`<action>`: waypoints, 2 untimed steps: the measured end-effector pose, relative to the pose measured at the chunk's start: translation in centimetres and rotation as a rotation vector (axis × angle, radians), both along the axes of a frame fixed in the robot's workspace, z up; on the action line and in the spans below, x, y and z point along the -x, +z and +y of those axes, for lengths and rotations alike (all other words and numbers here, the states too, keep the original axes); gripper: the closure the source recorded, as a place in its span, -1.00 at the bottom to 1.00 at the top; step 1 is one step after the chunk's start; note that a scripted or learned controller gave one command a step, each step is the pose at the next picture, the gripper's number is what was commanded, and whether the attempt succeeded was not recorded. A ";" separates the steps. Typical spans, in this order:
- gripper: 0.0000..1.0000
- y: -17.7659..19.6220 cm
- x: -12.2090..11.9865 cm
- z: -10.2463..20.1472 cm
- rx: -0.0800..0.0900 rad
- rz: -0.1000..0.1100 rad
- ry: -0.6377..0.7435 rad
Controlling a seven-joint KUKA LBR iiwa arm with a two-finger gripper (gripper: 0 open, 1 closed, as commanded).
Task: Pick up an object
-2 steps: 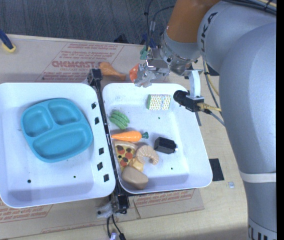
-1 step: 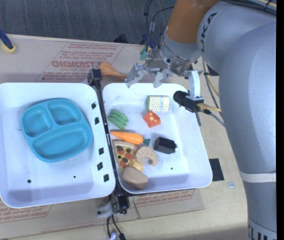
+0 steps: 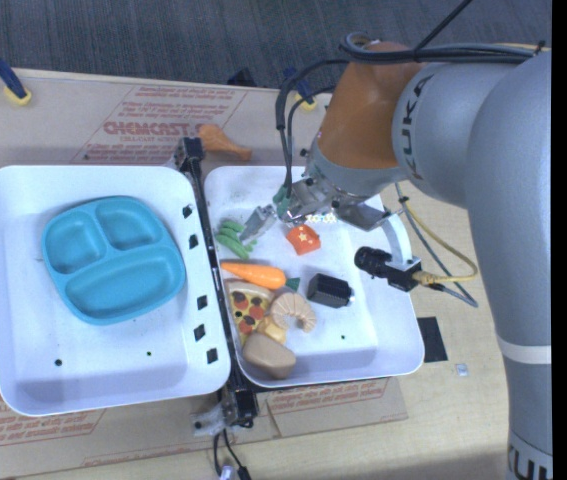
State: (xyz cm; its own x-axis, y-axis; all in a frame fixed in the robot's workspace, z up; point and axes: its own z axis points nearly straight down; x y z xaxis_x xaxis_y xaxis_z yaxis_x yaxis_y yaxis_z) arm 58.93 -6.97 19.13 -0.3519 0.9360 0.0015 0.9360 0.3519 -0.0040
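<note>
The gripper [image 3: 260, 221] reaches down into the right bin [image 3: 393, 333], its fingers slightly parted with nothing visibly between them, tips just beside the green toy vegetable [image 3: 230, 236]. Below it the toy carrot [image 3: 253, 273] lies with its long axis left to right, the green-topped end toward the right. A blue divided plate [image 3: 113, 258] sits in the left bin [image 3: 23, 368].

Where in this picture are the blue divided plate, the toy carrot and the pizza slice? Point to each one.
Blue divided plate [image 3: 113, 258]: camera view, on its middle ridge.
Toy carrot [image 3: 253, 274]: camera view, mid-length of its orange body.
Pizza slice [image 3: 249, 306]: camera view, on its topped face.
</note>
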 end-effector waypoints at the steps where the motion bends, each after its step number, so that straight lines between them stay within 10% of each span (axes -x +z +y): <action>1: -1.00 -7.6 5.1 -3.0 0.000 0.002 -0.036; 2: -1.00 -10.0 1.6 -3.0 0.001 -0.002 -0.191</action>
State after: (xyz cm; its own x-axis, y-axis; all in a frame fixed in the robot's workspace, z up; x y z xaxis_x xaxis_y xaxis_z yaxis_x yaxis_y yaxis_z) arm 57.37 -9.94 9.15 -0.1681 0.9858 0.0003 0.9858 0.1681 -0.0023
